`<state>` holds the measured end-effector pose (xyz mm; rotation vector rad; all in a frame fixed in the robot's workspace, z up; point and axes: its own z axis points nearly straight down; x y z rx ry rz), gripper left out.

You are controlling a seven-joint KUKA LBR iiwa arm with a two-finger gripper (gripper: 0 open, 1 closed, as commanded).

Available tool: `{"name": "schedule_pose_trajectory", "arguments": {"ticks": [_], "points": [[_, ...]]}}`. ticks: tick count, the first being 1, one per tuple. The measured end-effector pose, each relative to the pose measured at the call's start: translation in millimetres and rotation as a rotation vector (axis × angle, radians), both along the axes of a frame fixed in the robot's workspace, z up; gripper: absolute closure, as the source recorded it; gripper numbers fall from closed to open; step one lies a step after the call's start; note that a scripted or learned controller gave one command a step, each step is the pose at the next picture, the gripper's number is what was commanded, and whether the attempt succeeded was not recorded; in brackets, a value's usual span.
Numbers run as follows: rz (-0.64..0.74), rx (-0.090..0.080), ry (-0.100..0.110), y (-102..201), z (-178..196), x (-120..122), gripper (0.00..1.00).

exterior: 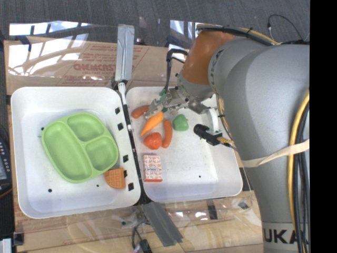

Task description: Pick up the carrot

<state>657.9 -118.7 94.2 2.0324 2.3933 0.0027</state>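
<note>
The carrot (152, 123) is orange and tapered, lying at a slant in the upper left part of the right bin (210, 179), thick end up and to the right. My gripper (162, 106) hangs just above the carrot's thick end, reaching in from the right under the grey arm. Whether it touches the carrot is unclear from this angle.
Close around the carrot lie a red tomato (153, 140), an orange sausage-shaped piece (167, 133), a green pepper (180, 122) and a small orange piece (139, 111). A small printed box (152, 167) lies lower down. The left bin holds a green divided plate (79, 145) and a waffle-like piece (115, 178).
</note>
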Motion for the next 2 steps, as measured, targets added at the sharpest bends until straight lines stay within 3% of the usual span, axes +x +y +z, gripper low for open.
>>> {"name": "schedule_pose_trajectory", "arguments": {"ticks": [1,2], "points": [[0.006,-0.001,0.003,1,8,0,1.0],[-0.016,0.001,0.002,84,99,0,1.0]]}}
